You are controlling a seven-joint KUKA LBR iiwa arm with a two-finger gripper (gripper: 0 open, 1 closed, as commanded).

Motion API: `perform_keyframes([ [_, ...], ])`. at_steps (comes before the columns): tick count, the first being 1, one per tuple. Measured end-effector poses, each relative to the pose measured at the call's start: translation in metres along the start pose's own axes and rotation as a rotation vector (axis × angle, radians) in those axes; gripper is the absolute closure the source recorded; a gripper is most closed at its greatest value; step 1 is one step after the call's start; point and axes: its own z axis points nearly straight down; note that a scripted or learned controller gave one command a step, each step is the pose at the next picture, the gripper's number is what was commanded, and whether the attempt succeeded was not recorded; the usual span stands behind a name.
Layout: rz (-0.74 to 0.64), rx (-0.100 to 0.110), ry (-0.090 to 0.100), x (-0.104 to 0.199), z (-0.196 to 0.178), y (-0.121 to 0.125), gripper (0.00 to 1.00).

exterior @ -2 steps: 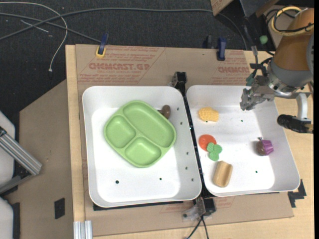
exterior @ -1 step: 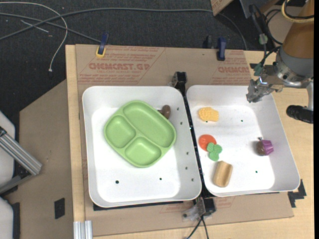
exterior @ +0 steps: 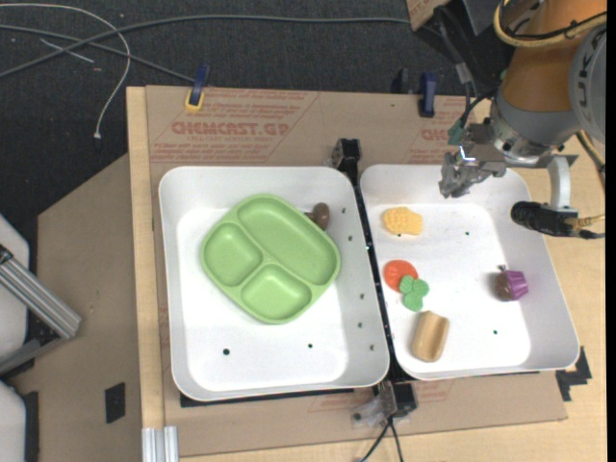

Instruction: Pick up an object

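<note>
I see a yellow corn piece, tomato, bread roll and purple toy (all lying loose) in the right bin.

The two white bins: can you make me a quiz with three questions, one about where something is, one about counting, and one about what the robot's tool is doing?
1. Where is the green tray?
A. in the left bin
B. in the right bin
C. on the floor

2. How many things lie in the right bin?
A. one
B. two
C. four

3. What is the tool doing?
A. carrying the tray
B. hanging over the right bin's far edge with nothing in it
C. resting in the left bin

Answers:
1 A, the tray lies in the left bin.
2 C, a yellow piece, a red and green piece, a tan piece and a purple piece.
3 B, it hangs above the rim, apart from every piece.
</note>
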Motion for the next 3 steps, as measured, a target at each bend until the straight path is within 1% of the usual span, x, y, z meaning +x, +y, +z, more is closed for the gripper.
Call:
perform_keyframes([
  [2,0.0,0.002,0.0,0.103,0.014,0.0,1.0],
  [3,-0.001,-0.004,0.0,0.158,-0.003,-0.002,1.0],
])
